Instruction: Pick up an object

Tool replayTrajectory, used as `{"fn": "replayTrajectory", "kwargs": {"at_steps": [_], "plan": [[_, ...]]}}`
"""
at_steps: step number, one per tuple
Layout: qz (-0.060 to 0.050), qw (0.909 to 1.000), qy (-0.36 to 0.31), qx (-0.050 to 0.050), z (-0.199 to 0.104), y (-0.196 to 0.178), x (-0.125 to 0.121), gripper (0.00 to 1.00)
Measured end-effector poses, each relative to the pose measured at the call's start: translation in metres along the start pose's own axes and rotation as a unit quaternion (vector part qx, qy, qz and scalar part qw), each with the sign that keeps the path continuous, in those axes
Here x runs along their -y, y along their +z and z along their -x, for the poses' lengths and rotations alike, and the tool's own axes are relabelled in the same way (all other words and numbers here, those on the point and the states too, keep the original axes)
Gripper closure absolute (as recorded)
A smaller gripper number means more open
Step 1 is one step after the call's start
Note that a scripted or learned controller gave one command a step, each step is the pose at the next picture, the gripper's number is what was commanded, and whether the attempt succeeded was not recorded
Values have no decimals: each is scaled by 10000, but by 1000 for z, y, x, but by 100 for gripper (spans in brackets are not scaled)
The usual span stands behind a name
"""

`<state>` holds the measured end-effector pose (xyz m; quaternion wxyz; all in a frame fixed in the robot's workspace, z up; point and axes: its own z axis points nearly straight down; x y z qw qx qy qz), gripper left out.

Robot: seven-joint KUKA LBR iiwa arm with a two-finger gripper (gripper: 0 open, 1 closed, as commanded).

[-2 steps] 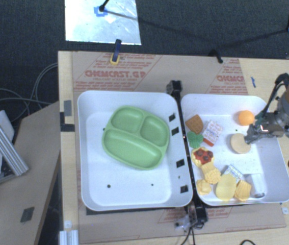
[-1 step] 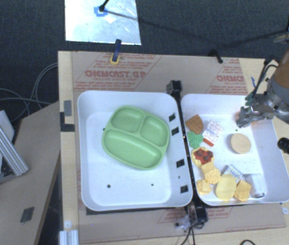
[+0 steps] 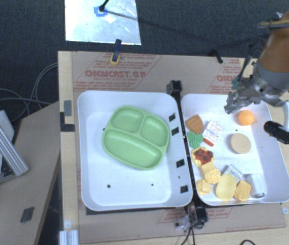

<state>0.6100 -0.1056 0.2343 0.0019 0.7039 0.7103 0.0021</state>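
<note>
We see an orange ball (image 3: 245, 118) lying in the right bin (image 3: 282, 175), near that bin's far right corner, and it looks the likeliest thing for a pick. Just above and to the left of it hangs the gripper (image 3: 232, 106), its dark tips down over the bin's far edge, close to the ball but apart from it; we cannot tell how far the fingers stand open, and we see nothing between them. The arm (image 3: 282, 50), grey with its orange band, comes in from the right behind it. Below the ball lies a round tan disc (image 3: 240, 143). Toward the bin's left side we find a brown toast-like piece (image 3: 194, 123), a green ridged piece (image 3: 195, 139), a white and red packet (image 3: 213, 132) and a red and dark piece (image 3: 202, 154). Along the near edge sit several yellow food pieces (image 3: 225, 186), crowded together. The left bin (image 3: 98, 188) holds a green divided plate (image 3: 135, 137) with three compartments, lying flat near its middle.
</note>
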Motion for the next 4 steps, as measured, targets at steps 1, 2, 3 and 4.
{"fn": "replayTrajectory", "kwargs": {"at_steps": [1, 2, 3, 4], "plan": [[-4, 10000, 8, 5, -13, 14, -48, 100], [-4, 10000, 14, 7, -32, 16, -61, 100], [-8, 10000, 15, 9, -33, 5, -57, 100], [-9, 10000, 36, 11, -26, 0, -60, 100]]}}
